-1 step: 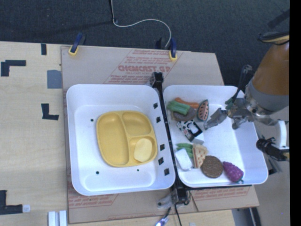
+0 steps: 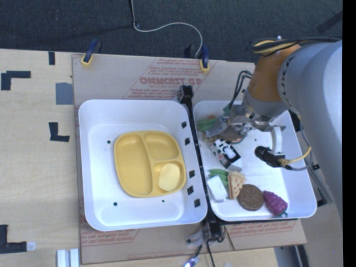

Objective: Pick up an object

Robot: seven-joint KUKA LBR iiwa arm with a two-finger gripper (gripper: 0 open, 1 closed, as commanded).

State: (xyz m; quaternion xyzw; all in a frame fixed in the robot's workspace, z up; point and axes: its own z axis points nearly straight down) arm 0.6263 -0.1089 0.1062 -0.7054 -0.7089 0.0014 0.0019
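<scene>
While the arm [image 2: 311, 88] reaches in from the right, its gripper [image 2: 236, 128] sits low over the far-left part of the right bin [image 2: 303, 204], in among a small heap of toy items; whether its fingers are apart or together I cannot tell, since the wrist hides them. The likeliest target is the brownish piece [image 2: 227, 133] just beneath it, touching a green item [image 2: 207, 123] on its left; just near of these lies a black-and-white toy [image 2: 224, 149]. To do the grasp well, I judge the tool should come straight down on one piece, not straddle two; the crowding makes a double catch or a push-aside likely; lifting slowly would show if anything is truly caught. Easier picks lie at the near side: a brown disc [image 2: 251, 197], a purple grape cluster [image 2: 275, 202], a cracker-like wedge [image 2: 236, 183] and a white block [image 2: 217, 188], though these also touch one another. The left bin [image 2: 94, 166] holds a yellow divided plate [image 2: 147, 163]. Red print on the cardboard sheet [image 2: 167, 82] under the bins is too blurred to read; no other writing is legible.
</scene>
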